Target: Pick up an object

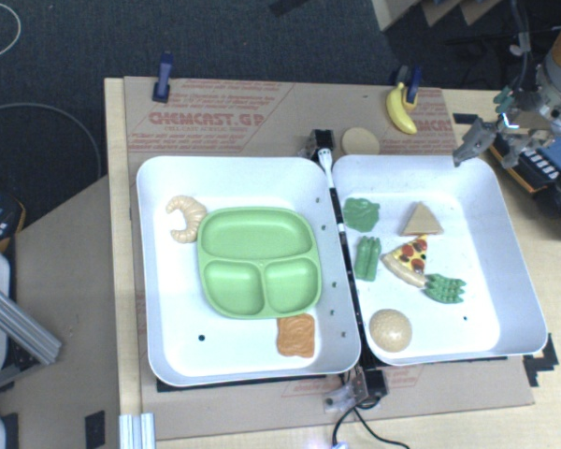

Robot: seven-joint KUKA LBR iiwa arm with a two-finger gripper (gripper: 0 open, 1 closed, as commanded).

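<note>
The right bin holds a leafy green piece, a green pod, a tan wedge, a pizza slice, a green broccoli-like piece and a round tan bun. My gripper hangs over the bin's far right corner, above and to the right of the tan wedge. Its fingers are spread open and hold nothing.
The left bin holds a green divided tray, a croissant and an orange waffle piece. A banana and a tan disc lie on the board behind the bins.
</note>
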